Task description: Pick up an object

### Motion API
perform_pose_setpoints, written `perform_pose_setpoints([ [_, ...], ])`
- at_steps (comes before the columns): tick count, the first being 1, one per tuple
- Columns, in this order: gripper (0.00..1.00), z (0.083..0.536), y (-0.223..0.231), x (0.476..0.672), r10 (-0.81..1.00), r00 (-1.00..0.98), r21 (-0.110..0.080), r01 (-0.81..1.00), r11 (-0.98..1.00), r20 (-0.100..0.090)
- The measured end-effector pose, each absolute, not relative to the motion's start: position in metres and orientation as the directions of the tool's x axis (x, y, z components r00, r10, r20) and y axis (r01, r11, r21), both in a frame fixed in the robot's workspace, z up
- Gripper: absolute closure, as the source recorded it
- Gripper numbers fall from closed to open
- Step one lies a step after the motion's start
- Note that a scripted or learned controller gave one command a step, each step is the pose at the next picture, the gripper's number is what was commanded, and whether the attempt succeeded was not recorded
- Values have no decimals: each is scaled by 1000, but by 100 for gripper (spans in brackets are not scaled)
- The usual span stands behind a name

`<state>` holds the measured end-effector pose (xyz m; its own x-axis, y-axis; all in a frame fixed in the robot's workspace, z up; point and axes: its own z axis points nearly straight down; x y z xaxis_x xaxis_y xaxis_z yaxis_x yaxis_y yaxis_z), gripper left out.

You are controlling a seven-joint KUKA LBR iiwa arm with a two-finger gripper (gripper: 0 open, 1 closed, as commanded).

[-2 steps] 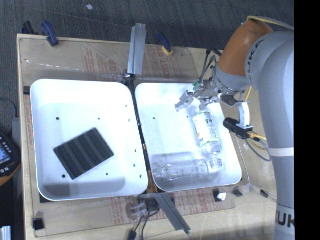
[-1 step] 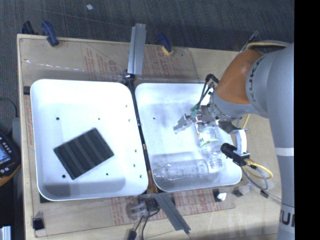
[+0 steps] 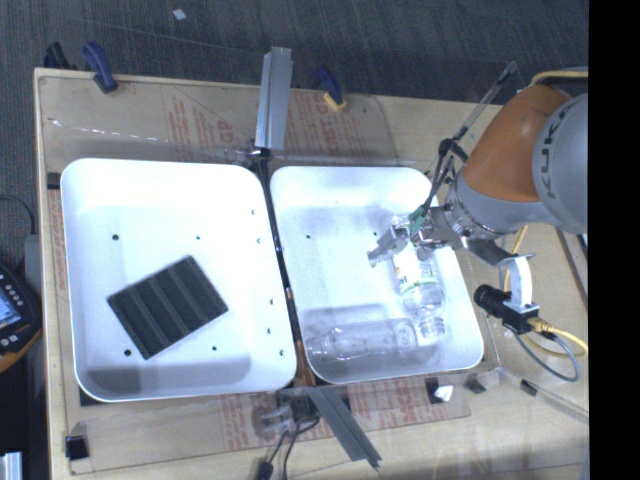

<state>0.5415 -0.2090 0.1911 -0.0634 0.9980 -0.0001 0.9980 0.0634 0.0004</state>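
Clear plastic bottles are the candidates here: a small one with a white label (image 3: 419,290) lies along the right side of the right-hand white bin (image 3: 330,193), and a larger clear bottle (image 3: 360,341) lies on its side along that bin's near wall, the two almost touching at the corner. The grey two-finger gripper (image 3: 395,240) hangs low over the upper end of the small bottle; whether it is spread or closed, or has hold of anything, I cannot tell. A good grasp probably means straddling the small bottle across its narrow width, not along its length, since smooth round plastic is likely to roll or squirt out. The dark ribbed rectangular pad (image 3: 167,305) lies flat in the left-hand white bin (image 3: 90,193), well apart.
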Motion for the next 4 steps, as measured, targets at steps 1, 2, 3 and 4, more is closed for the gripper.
perform_pose_setpoints([
  [1,0,177,-211,557,996,-85,0,996,85,-1],
  [2,100,187,-210,558,996,-89,0,996,89,-2],
  [3,100,197,-210,559,996,-92,1,996,92,-3],
  [4,100,226,-211,557,996,-93,1,996,93,0],
])
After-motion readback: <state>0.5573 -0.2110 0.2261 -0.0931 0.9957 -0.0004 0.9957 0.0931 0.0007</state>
